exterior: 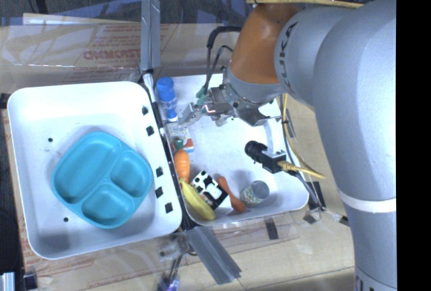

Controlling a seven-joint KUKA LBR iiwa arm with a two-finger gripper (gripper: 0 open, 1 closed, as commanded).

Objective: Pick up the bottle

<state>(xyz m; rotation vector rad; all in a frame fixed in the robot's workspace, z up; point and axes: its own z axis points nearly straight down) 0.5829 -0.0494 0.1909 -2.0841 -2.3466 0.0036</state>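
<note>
Two white bins on bench: left bin (40, 114) w/ blue tray (101, 178). Right bin (296, 199): bottle (167, 101) upright at left wall; carrot (182, 164), banana (196, 202), can (254, 193) nearby. Gripper (202, 110) just beside bottle; jaw state unclear.

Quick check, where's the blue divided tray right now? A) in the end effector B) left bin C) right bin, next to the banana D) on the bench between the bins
B: the blue divided tray lies flat on the floor of the left bin, apart from the clutter in the right bin.
</note>
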